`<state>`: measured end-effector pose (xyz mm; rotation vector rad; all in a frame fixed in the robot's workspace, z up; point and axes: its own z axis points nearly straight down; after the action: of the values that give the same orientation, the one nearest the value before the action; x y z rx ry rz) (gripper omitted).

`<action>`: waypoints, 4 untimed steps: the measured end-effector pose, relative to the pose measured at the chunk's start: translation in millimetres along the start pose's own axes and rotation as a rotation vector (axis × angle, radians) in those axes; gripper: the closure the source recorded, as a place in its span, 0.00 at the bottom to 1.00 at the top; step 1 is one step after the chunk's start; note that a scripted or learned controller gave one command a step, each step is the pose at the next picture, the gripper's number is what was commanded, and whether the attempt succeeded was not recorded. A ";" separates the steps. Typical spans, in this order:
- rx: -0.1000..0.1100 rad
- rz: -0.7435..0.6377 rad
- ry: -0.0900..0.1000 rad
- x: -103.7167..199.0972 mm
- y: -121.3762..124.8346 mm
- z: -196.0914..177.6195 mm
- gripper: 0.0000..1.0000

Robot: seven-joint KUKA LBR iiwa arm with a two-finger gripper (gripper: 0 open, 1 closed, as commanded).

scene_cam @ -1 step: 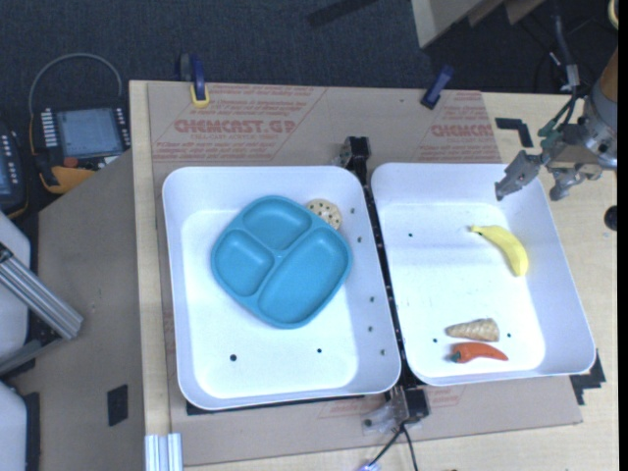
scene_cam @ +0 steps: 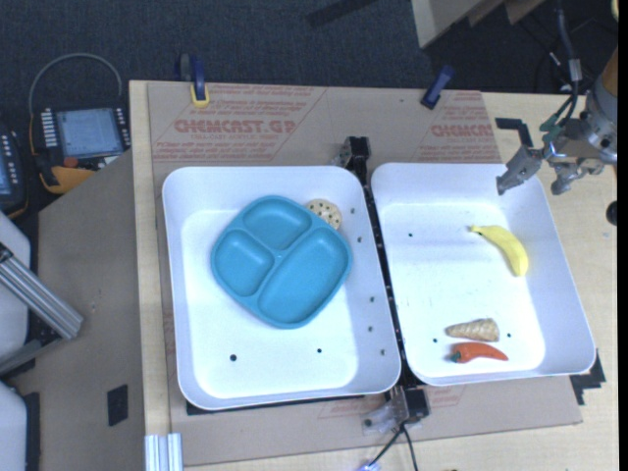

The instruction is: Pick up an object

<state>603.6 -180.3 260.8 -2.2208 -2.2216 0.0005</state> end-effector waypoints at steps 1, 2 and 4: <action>0.007 0.001 0.002 2.2 0.4 64.0 0.00; 0.002 0.000 0.001 8.9 1.5 122.7 0.00; -0.002 0.000 -0.001 9.2 2.4 161.7 1.00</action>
<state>605.9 -171.1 99.1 -2.2219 -2.2231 -0.0009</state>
